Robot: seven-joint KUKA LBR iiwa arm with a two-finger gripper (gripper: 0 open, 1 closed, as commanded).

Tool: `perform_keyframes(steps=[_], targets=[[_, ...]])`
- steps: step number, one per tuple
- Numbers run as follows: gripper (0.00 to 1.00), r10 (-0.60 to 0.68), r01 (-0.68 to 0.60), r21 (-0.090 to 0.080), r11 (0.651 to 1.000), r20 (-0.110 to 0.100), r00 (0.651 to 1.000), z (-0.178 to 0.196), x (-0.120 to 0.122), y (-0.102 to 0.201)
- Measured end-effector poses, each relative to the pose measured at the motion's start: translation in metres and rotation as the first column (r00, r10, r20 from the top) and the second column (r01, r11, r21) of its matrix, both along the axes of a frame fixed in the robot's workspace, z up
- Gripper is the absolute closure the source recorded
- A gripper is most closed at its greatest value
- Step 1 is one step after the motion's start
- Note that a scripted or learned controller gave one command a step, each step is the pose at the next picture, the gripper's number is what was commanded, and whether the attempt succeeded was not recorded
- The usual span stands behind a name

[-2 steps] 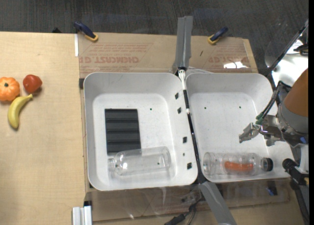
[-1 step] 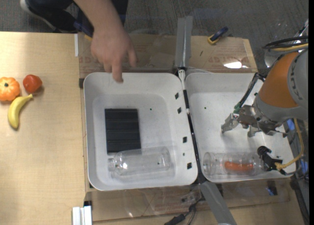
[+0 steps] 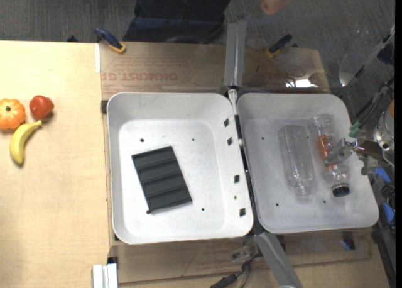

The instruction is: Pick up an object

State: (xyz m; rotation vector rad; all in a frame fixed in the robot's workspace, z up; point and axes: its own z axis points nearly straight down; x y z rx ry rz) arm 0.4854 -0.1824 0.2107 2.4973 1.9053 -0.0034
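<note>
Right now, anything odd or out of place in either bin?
Nothing spilled or broken. Two clear plastic bottles lie on their sides in the right bin. A black ridged panel lies askew in the left bin. Toy fruit sits out on the bench.

grey carpet [image 3: 75, 4], pale wooden tabletop [image 3: 50, 217], cardboard sheet [image 3: 169, 70]

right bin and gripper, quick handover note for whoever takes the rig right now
Gripper: at the right edge of the right bin, low over the bottles; whether it grips anything cannot be told.
Right bin: a clear bottle lies lengthwise; a second bottle with an orange label and dark cap lies beside it, under the gripper.
Left bin: a flat black ribbed block.
Done: nothing visibly lifted.
Left: secure one object and raise it.
</note>
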Motion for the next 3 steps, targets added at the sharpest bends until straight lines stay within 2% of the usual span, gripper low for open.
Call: perform_keyframes(steps=[1, 2, 3], targets=[[0.0, 0.216, -0.216, 0.0, 0.976, 0.001, 0.976, -0.101, 0.015, -0.008], [0.0, 0.218, -0.218, 0.0, 0.976, 0.001, 0.976, -0.119, 0.049, -0.011], [1.0, 0.221, -0.221, 0.0, 0.975, 0.0, 0.975, -0.109, 0.049, -0.012]])
